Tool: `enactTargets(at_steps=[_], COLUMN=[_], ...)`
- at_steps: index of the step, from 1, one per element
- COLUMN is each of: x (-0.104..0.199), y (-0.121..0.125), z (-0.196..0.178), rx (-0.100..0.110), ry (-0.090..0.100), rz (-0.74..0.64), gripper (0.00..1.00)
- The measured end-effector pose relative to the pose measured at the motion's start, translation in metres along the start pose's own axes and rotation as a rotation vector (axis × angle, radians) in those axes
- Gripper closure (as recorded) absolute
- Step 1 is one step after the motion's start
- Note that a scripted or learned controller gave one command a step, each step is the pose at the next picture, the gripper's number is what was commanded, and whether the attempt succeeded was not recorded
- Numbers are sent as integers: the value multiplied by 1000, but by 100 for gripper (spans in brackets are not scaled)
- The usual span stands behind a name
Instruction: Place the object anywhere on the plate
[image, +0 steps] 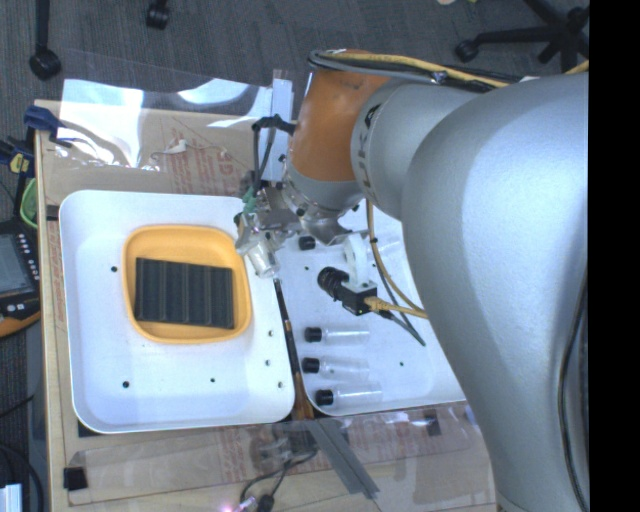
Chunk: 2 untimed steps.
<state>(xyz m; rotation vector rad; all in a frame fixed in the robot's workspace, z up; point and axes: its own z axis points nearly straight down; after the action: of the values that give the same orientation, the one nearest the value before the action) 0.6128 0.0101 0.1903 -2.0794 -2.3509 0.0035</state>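
Dark grey carpet (210, 45) runs along the top with a couple of chair casters (44, 66) on it. Below that is the brown bench (190, 160), which has a crinkly plastic sheet (120, 105) over its far edge. Two white bins sit side by side with their inner rims touching. The left bin (170, 385) holds the yellow plate (185, 238), which has a dark ribbed insert (186, 292) filling its middle. The plate sits a bit toward the far side of that bin, so there's a wide strip of bare white floor on the near side and narrower margins to the left and right. The plate's right rim ends near the divider between the bins. The gripper (257, 250) hangs right there, over the seam and just beside the plate's upper right corner. Honestly can't tell from this angle if it's apart or together, or if anything is in it, since the metal bits all blur into each other. The big grey arm (480, 200) with its orange band comes in from the right and covers most of the right bin (395, 365). On the visible part of that bin's floor, three clear tubes (345, 368) with black caps lie roughly parallel, one behind another, caps pointing toward the divider. They're near each other but not touching. The nearest one sits close to the bin's front rim, and all three are well apart from the plate.
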Motion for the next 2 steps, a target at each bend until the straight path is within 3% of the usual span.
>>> enactTargets(at_steps=[1, 2], x=[0, -41], y=[0, 22], z=[0, -1], rx=[0, -2], ry=[0, 0], rz=[0, -61], gripper=[0, 0])
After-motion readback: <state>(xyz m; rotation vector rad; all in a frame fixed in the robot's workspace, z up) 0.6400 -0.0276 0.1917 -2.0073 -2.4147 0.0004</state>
